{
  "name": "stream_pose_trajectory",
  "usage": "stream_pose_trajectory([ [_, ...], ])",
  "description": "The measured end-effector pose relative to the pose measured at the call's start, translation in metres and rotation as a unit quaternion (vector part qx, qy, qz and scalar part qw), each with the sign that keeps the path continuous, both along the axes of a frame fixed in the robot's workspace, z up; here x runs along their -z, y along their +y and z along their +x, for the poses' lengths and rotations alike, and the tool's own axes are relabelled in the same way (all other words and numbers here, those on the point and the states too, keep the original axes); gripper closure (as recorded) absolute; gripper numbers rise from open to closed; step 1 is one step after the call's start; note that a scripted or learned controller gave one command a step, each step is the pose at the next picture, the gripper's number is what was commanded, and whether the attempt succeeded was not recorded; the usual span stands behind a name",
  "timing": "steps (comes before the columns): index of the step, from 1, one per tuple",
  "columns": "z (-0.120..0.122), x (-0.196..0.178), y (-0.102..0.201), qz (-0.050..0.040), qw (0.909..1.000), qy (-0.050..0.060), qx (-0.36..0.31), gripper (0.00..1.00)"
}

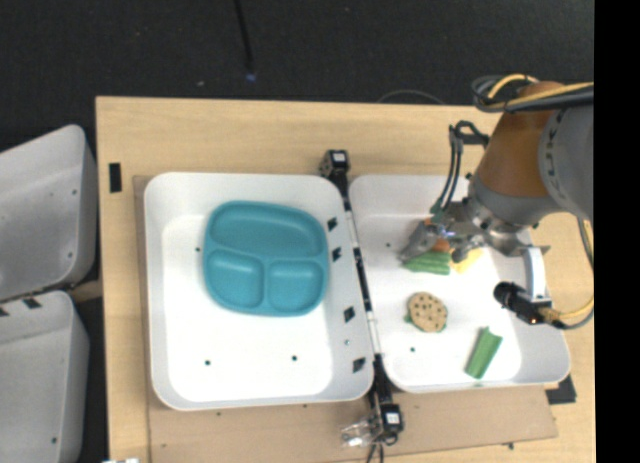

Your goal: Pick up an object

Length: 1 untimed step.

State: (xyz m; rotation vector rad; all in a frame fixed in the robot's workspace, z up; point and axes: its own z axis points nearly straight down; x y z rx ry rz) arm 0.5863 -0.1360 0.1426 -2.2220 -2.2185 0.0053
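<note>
Green toy food piece looks like the object in hand for this pick: we see it lying flat in the right bin, directly under the gripper, with a small yellow piece touching its end on the arm's side. We cannot tell from this slanted view how far the gripper is parted, nor whether anything sits between its tips; they are low over the green piece, close to it or touching.

We judge the piece to be a light, hollow plastic toy: stiff, smooth, somewhat slippery, and not fragile. It is long and narrow, so the best hold would be across its short width near the middle, where the sides run parallel. A grip near an end could let it pivot or squirt out. The yellow piece pressed against it may crowd one finger or get dragged along.

Further from the gripper, toward the near edge of the same bin, lie a round cookie with dark spots and a second green stick, both well apart from it. Away beyond the divider, the left bin carries a teal sectioned plate.

We can read no brand, label or writing on anything.
</note>
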Motion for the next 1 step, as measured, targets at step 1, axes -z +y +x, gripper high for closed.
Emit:
stream_pose_trajectory([
  [1,0.0025,0.0392,-0.0023,-0.0019,1.0,-0.006,0.001,0.0],
])
